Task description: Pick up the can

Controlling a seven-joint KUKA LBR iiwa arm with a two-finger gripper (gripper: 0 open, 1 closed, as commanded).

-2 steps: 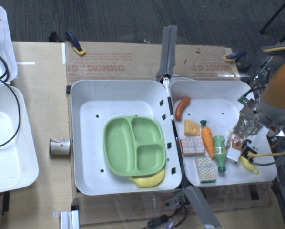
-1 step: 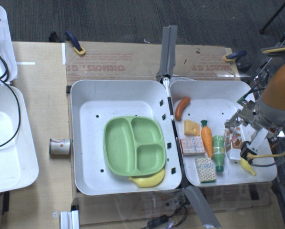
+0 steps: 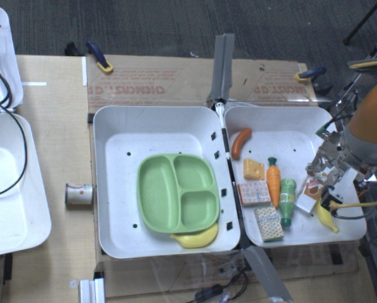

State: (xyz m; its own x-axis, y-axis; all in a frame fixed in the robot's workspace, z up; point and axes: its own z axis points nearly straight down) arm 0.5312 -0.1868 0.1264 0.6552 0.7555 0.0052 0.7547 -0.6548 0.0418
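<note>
1. Clearances. The left bin [image 3: 106, 169] and the right bin [image 3: 302, 122] touch along a shared wall at mid-bench. I see open bench to the left of the left bin, and the left bin's upper floor is bare. The arm [image 3: 368, 125] enters from the right, over the right bin's right wall.

2. Gripper. The gripper [image 3: 322, 168] hangs above the right side of the right bin. I cannot tell whether the claw is spread or closed; clutter and cabling mask it.

3. Target. The can [image 3: 79, 194] lies on its side on the bench, just beside the left bin's outer left wall, well apart from the gripper.

4. Contents, left bin: a green divided plate [image 3: 179, 191], with a banana [image 3: 195, 237] at its lower edge.

5. Contents, right bin: a sausage [image 3: 240, 142], a cheese wedge [image 3: 253, 169], a carrot [image 3: 273, 178], a green bottle [image 3: 287, 201], a pink box [image 3: 254, 193], a patterned box [image 3: 268, 224], a second banana [image 3: 326, 216].

6. Obstructions. Both bins and the plate lie between gripper and can.
</note>
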